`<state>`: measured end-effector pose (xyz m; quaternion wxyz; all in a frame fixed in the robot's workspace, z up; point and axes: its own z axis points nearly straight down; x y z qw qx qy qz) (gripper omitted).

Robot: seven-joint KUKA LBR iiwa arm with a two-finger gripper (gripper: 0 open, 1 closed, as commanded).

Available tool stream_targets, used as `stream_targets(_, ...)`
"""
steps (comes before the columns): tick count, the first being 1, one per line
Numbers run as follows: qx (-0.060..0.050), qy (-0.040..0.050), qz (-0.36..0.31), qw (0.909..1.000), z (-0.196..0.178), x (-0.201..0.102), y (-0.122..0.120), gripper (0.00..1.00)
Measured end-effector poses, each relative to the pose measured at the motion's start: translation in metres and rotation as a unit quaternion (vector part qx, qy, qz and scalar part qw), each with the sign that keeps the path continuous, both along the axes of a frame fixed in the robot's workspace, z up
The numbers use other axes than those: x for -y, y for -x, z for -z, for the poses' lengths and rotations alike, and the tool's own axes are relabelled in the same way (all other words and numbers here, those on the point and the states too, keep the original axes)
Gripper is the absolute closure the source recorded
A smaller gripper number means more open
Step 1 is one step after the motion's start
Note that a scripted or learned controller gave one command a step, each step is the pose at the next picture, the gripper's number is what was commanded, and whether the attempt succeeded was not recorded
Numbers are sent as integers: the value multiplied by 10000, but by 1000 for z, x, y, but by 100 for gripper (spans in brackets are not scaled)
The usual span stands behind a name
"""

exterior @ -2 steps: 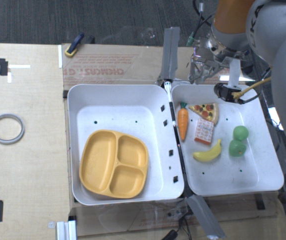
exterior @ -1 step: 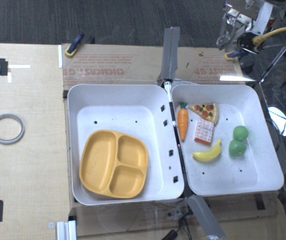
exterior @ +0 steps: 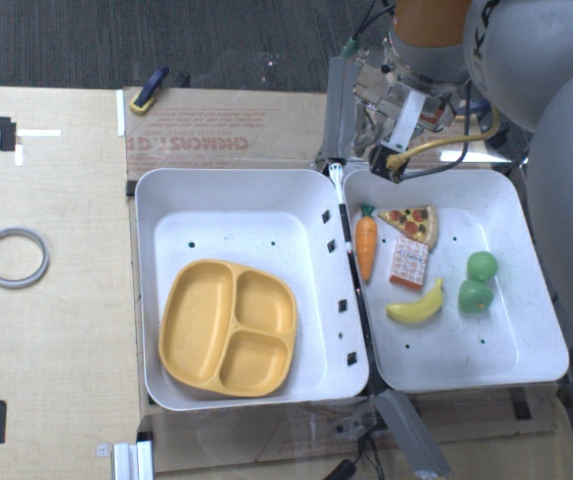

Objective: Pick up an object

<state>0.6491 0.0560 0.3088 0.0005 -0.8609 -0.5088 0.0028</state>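
Note:
The right bin (exterior: 526,353) holds an orange carrot (exterior: 366,246) along its left wall. Beside the carrot lie a pizza slice (exterior: 411,223) and a red and white packet (exterior: 409,262). A yellow banana (exterior: 415,305) lies below the packet. Two green round fruits (exterior: 478,281) sit together to the banana's right. My gripper (exterior: 380,136) hangs above the far left corner of the right bin, apart from all the objects. Nothing shows held in it.
A yellow divided plate (exterior: 229,326) lies in the left bin (exterior: 166,203). A roll of tape (exterior: 13,257) and a blue-handled tool (exterior: 150,89) rest on the bench to the left. The grey arm (exterior: 536,58) fills the upper right.

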Motion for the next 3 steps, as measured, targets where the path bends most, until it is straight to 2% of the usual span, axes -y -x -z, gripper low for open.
stream_targets(1, -3, -3, -587, 9983, 45, -16, -9, 100)
stream_targets(2, 13, -1, -529, 9986, -80, 34, -10, 100)
stream_targets(3, 1, -4, -1102, 9939, 26, -30, 18, 100)
